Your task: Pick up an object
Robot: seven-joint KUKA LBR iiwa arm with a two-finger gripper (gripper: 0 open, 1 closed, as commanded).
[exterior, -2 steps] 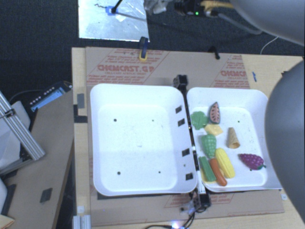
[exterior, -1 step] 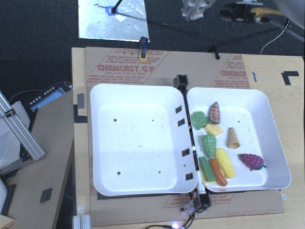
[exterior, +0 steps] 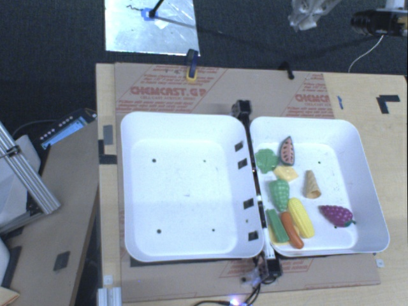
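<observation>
Your gripper (exterior: 308,9) hangs high over the dark floor, beyond the far edge of the worktop (exterior: 268,88) and well apart from anything it could pick; whether it is spread or closed you cannot tell from this blurred view, and nothing is seen in it. Every candidate lies nearer the camera than the gripper, in the right bin (exterior: 363,146); from where the gripper hangs, that means coming toward you across the worktop and down. Closest to it is the watermelon slice (exterior: 287,150), almost straight ahead on that line and touching little beside it, with the green leafy piece (exterior: 266,160) just to its far-from-arm side. Further along the same line the corn (exterior: 300,217), the carrot (exterior: 292,229) and a green pod (exterior: 275,225) lie packed side by side, long axes running roughly away from the gripper toward the near rim; I judge a closing across their width would suit, though the crowding invites a double catch. The cone (exterior: 311,184) and the grapes (exterior: 336,215) sit apart on the arm's side and look the cleaner targets. The left bin (exterior: 185,190) offers no object.
</observation>
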